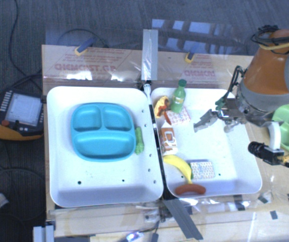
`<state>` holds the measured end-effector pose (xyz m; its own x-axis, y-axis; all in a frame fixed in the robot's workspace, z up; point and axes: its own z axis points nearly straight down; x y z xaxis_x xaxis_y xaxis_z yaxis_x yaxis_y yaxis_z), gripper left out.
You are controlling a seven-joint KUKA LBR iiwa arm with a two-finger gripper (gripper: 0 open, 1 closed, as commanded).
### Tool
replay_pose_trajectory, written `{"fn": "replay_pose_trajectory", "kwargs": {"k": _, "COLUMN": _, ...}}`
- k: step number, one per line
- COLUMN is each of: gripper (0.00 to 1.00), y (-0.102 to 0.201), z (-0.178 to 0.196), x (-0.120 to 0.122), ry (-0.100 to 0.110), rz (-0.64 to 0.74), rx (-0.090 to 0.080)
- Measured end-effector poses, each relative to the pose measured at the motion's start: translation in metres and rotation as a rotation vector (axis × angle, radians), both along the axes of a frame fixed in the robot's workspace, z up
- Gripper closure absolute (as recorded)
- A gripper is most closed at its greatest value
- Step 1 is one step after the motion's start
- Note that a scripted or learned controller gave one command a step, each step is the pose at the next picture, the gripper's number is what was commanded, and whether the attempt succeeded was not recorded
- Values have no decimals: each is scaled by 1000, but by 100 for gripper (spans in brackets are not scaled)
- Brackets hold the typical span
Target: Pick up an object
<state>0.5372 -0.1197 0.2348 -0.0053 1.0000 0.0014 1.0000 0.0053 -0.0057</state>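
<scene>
Claw (216,121) over rt bin (235,160), fingers spread open, holding nothing, touching nothing I can see; nearest targets, snack packet (177,117) and green bottle (178,97), lie near bin's left wall, so best to centre over one item, drop straight, close squarely.

Right bin (245,178) floor open at 3 o'clock; bottle (178,96), boxes (168,140), banana (179,166) crowd its 9 o'clock wall.
</scene>
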Motion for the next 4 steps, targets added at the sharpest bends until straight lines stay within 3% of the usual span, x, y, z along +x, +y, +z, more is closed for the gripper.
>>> {"fn": "replay_pose_trajectory", "kwargs": {"k": 1, "gripper": 0, "y": 24, "z": -89, "x": -30, "ry": 3, "rz": -268, "rx": -1}}
{"fn": "replay_pose_trajectory", "kwargs": {"k": 2, "gripper": 0, "y": -33, "z": -119, "x": -8, "ry": 1, "rz": -185, "rx": -3}}
{"fn": "replay_pose_trajectory", "kwargs": {"k": 3, "gripper": 0, "y": -68, "z": -94, "x": 77, "ry": -3, "rz": -94, "rx": -2}}
{"fn": "replay_pose_trajectory", "kwargs": {"k": 4, "gripper": 0, "y": -7, "z": -138, "x": 116, "ry": 11, "rz": -52, "rx": -4}}
